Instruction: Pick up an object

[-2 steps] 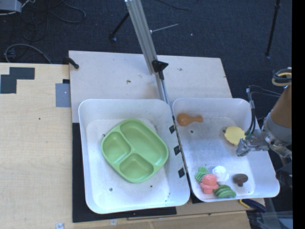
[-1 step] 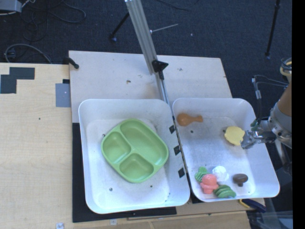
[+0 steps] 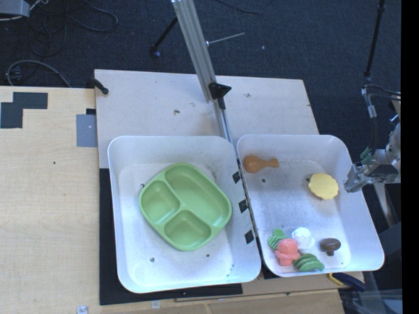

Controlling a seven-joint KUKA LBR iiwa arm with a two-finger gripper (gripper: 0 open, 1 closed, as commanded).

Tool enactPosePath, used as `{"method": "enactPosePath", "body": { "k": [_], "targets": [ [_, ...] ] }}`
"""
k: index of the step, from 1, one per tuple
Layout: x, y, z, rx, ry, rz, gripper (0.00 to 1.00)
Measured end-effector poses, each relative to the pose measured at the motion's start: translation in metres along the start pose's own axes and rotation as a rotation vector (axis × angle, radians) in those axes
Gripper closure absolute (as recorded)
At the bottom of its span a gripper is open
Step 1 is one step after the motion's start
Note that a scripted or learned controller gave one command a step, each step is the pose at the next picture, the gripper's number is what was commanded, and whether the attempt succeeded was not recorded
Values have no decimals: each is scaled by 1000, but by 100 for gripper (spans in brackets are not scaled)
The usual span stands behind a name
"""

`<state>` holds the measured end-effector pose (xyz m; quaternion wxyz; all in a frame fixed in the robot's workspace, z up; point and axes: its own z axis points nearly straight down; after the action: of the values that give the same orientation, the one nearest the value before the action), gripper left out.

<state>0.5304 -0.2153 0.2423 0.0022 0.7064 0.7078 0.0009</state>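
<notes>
The right bin (image 3: pixel 357 195) holds an orange drumstick-shaped toy (image 3: pixel 260 164) near its back left. A yellow round piece (image 3: pixel 323 186) lies close to its right wall. At the front sit a brown mushroom-like piece (image 3: pixel 330 245) and a cluster of pink, white and green toys (image 3: pixel 292 248). A green divided plate (image 3: pixel 185 206) lies in the left bin (image 3: pixel 124 241). My gripper (image 3: pixel 368 173) hangs at the view's right edge, just outside the right bin's right rim and a little right of the yellow piece. Nothing shows in its grasp.
A slanted aluminium bar (image 3: pixel 198 51) runs from the top down to the seam between the bins, where black clips (image 3: pixel 243 205) sit. A light wooden tabletop (image 3: pixel 46 201) lies to the left. Cables and a stand pole (image 3: pixel 374 38) are at the back.
</notes>
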Motion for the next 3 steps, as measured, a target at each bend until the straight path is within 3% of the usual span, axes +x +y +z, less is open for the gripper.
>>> {"method": "enactPosePath", "body": {
  "k": [1,3],
  "targets": [
    [-1,1,-37,2,1,0,100],
    [104,-8,-17,9,5,-3,100]
  ]
}}
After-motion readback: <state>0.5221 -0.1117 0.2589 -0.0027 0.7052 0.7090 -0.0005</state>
